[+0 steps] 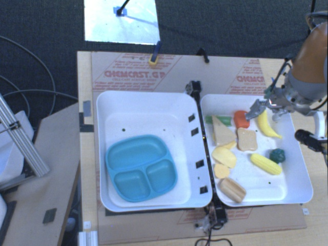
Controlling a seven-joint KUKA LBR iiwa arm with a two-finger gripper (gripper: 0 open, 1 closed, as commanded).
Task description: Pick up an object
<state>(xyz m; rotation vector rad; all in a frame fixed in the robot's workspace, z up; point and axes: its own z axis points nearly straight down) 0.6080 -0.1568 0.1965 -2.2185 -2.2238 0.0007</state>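
Hovering over the back of the right bin (306, 188), the claw (267, 107) hangs from the grey arm with its orange band, and its two fingers look parted, one metal tip reaching toward the red tomato-like piece (241, 119) and the other near the top of the banana (267, 125); nothing sits between them, so it holds nothing as far as I can judge. No single target is named, and the candidates all lie in that right bin: the tomato piece and banana at the back, a green-edged wedge (222, 121) and a pale slab under it (223, 134), a slice of toast (247, 140), an ear of corn (266, 163), a small dark green lump (277, 155), two yellow chips (225, 157) and a bread roll (232, 189) near the front. The main risk, in my view, is crowding: the tomato piece, the banana and the toast lie close together, so a descent between them could land a finger on top of one item instead of beside it, or pinch two at once and drop both. The banana's curved, smooth body could roll or squirt out of a closing grip. Flat things like the toast and chips lie flush with the bin floor and would give the fingers little edge to catch. The left bin (154, 99) holds a blue divided tray (141, 167), well apart from the claw, and the desk (133, 70) beneath carries both bins.
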